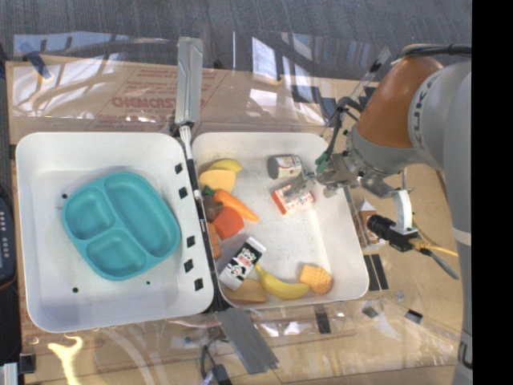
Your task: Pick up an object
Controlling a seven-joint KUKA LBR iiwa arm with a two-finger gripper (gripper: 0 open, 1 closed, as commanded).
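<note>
I am watching the arm (417, 127) reaching in from the right over the right bin (341, 239), wrist angling down-left. The gripper (309, 184) is hanging just above the small red-and-white carton (292, 200), which is lying near the bin's upper middle, long axis running left-right, slightly tilted. Whether the fingers are apart or together, I cannot tell.

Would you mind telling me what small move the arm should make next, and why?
Probably lower the gripper slightly onto the small red-and-white carton: it hovers at the carton's upper right edge, nothing shows between its fingers, and the grey can lies close beside.
</note>
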